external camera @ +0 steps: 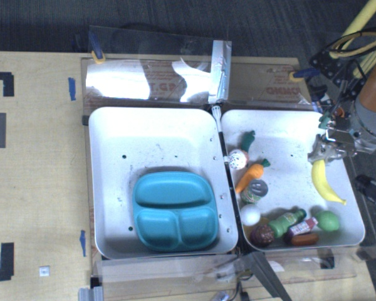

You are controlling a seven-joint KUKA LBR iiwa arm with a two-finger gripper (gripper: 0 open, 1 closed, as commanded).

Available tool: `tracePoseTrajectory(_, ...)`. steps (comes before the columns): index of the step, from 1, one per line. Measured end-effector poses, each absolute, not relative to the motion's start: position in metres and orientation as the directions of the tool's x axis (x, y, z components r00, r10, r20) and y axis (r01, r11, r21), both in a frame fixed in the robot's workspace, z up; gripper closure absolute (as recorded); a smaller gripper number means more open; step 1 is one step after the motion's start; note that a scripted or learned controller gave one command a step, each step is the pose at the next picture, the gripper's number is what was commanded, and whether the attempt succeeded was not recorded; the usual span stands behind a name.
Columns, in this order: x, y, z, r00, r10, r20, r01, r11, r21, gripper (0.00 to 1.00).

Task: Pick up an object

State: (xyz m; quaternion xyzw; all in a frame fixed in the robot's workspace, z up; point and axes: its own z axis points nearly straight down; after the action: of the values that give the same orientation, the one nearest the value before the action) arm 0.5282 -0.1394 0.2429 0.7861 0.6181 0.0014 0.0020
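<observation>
The gripper is hanging at the right side of the frame, over the right bin, just above the upper end of the banana. I cannot tell whether the fingers are apart or together, because they are small and partly lost against the metal parts there. Nothing is visibly sitting between them.

The banana is lying along the right wall of the bin, so a finger coming down may be hitting the wall or pushing the fruit away instead of closing on it. The other things are crowding the lower part of this bin: the carrot, the white ball, the green bottle and the green apple. They are touching or nearly touching, so a grasp there is probably catching two at once or slipping. The blue tray is resting in the left bin, well apart.
</observation>
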Motion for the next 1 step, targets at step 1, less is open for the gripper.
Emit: tracePoseTrajectory(1,0.5463,-0.1382,0.1687,0.582,0.813,-0.002,0.813,-0.582,-0.008,1.00)
